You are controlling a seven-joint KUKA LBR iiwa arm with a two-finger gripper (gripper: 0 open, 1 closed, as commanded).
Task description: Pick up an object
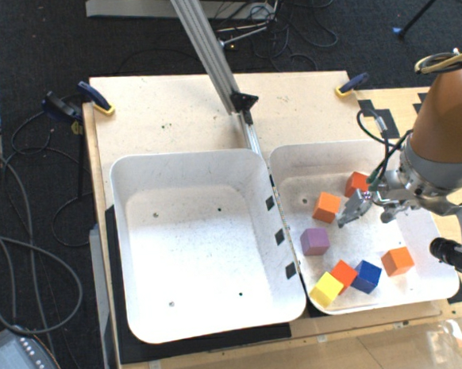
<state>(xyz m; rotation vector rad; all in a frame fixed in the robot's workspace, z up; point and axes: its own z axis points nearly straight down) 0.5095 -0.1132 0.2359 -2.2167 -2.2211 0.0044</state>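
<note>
My gripper (367,209) hangs over the right bin (430,291), open with nothing between its fingers. Just left of it lies an orange block (326,207), and a red-orange block (357,183) sits right behind it. A purple block (314,241) rests lower left of the gripper. Near the bin's front edge a yellow block (327,288), a red-orange block (343,273) and a blue block (367,276) huddle together. Another orange block (397,260) lies to their right, below the wrist.
The left bin (139,227) stands beside the right one, sharing a raised middle wall (277,216). A slanted metal rail (208,50) runs down to the bins' back edge. Clamps (97,99) (350,84) grip the board's far corners.
</note>
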